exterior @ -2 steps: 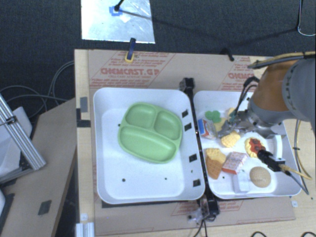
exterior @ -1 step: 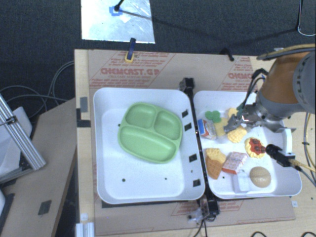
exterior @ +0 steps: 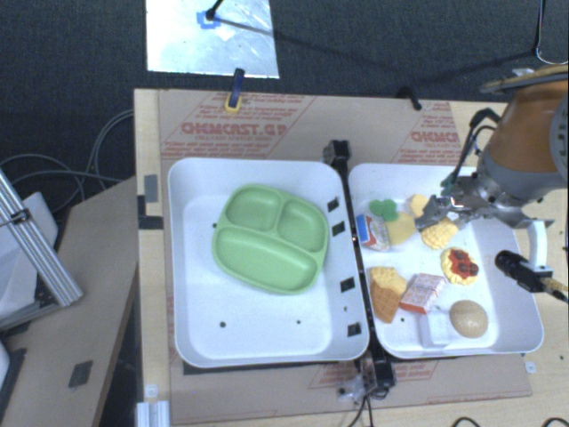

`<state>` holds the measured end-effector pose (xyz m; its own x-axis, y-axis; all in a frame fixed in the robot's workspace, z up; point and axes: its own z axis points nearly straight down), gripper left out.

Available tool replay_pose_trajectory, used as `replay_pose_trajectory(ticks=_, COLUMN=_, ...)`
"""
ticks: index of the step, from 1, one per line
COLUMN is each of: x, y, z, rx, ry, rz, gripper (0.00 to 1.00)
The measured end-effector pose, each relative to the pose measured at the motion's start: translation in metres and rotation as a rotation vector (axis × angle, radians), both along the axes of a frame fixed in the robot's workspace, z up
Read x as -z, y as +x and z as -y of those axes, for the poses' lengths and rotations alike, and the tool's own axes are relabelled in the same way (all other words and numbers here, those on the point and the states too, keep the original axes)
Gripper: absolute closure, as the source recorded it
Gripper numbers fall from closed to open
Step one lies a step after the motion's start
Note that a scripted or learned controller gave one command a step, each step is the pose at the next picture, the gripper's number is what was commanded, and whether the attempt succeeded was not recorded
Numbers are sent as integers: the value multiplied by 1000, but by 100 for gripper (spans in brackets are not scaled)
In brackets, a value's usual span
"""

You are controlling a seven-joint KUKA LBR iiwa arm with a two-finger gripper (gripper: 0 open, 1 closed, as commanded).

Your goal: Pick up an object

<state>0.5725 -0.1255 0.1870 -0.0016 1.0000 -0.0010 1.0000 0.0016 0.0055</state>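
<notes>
Gripper (exterior: 440, 212) is low in the right bin (exterior: 524, 332), over the corn (exterior: 439, 234). Finger opening cannot be told; no grasp is seen. Risk: neighbours are packed close, so the cheese (exterior: 402, 229) may be clipped or the corn nudged away.

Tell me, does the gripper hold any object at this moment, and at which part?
It cannot be told. The gripper sits low over the yellow ridged toy food in the right white bin, but nothing is seen between its fingers.
</notes>
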Motion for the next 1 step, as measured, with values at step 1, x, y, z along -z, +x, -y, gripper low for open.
replay_pose_trajectory(ticks=1, x=-40, y=2, z=0, rx=-2, ry=0, rz=0, gripper=100)
